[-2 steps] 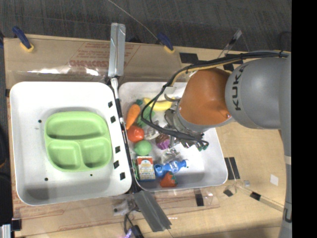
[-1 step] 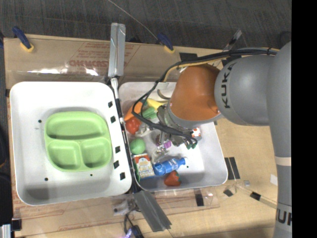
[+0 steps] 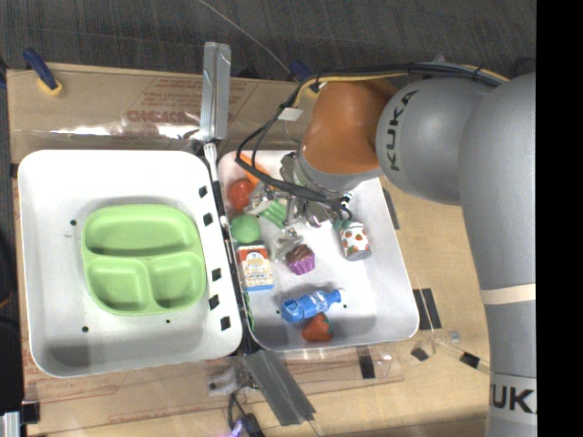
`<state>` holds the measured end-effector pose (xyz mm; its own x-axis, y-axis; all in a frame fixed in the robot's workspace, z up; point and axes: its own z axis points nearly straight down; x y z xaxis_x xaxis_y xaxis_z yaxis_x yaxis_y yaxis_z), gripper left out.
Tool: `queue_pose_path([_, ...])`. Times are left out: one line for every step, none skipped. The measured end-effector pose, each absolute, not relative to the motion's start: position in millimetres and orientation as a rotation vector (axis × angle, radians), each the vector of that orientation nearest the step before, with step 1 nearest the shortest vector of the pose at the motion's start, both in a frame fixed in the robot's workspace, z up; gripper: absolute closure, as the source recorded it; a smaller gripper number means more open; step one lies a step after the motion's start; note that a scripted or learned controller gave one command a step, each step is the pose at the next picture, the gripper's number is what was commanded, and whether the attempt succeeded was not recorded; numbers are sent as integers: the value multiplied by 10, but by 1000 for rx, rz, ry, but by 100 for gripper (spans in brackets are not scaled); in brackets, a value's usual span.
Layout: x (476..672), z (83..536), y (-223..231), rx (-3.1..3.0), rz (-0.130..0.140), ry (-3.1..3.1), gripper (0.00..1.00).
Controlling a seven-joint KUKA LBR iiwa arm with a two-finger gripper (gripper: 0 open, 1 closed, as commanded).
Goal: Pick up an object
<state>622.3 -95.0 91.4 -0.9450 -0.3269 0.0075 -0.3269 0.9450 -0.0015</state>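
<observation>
Cardboard-lined surface (image 3: 91, 98) carries two white bins. Left bin (image 3: 46, 271) holds a green divided tray (image 3: 141, 258). Right bin (image 3: 387, 280) holds small toys; the hand (image 3: 296, 226) hangs over a purple cupcake (image 3: 301, 259) near the bin's centre. Hand state: cannot tell. Cupcake probably light, rigid; grip across its sides.

Bench (image 3: 109, 94) covered in brown cardboard; two white bins directly on it, left bin (image 3: 36, 244), right bin (image 3: 387, 271), touching.
</observation>
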Motion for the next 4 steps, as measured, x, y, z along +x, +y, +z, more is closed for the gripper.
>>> queue_pose_path([5585,950,-1405,649,2,-3075,0])
queue_pose_path([5822,927,-1300,849,1,-3028,0])
queue_pose_path([4997,917,-981,817,-1,-3033,0])
queue_pose_path([5344,921,-998,1012,-1,-2976,0])
